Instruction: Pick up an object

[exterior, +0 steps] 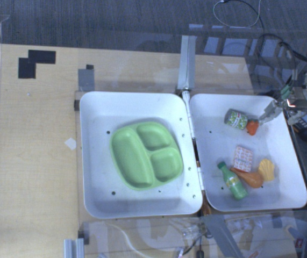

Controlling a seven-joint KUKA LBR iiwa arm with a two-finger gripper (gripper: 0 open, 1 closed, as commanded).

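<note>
Camera view: gripper (268,114) near a labelled can (236,119), writing unreadable; finger state cannot be told.

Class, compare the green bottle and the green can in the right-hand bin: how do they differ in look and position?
The green bottle is slim with a narrow neck; the green can is short and stubby. The bottle lies near the bin's front, touching the orange toy; the can lies near the back, beside a small red piece close to the gripper. Both are green, lie on their sides, and sit in the right bin.
</note>
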